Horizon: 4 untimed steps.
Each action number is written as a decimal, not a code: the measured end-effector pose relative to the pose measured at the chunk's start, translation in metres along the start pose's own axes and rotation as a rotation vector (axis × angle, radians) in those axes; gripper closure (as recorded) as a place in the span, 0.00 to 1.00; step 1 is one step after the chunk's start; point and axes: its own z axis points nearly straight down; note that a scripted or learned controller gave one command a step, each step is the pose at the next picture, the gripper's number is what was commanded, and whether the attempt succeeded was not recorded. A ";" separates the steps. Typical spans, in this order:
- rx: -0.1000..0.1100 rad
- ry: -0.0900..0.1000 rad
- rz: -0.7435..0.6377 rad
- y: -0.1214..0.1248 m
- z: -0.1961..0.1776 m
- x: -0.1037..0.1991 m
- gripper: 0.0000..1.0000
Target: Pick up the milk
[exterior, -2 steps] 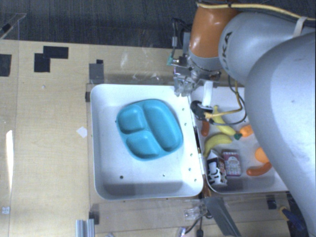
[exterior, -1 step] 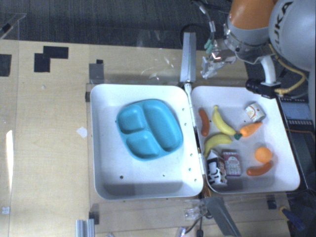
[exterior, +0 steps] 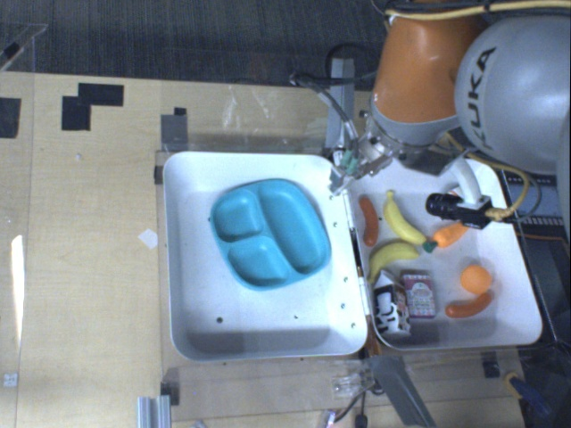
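The milk (exterior: pixel 389 308) is a small white carton with black patches, lying in the front left corner of the right bin (exterior: pixel 517 324). My gripper (exterior: pixel 343 173) hangs over the back end of the wall between the two bins, well behind the milk. Nothing is visibly held in it. The grey arm with its orange band (exterior: pixel 419 56) covers the back of the right bin.
Beside the milk lies a dark red carton (exterior: pixel 419 295). Two yellow bananas (exterior: pixel 400 221), two sausages (exterior: pixel 368 220), a carrot (exterior: pixel 449 236) and an orange (exterior: pixel 475 278) share the right bin. A blue divided plate (exterior: pixel 269 233) sits in the left bin (exterior: pixel 192 266).
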 end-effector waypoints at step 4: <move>-0.003 -0.002 -0.596 -0.002 -0.119 0.016 1.00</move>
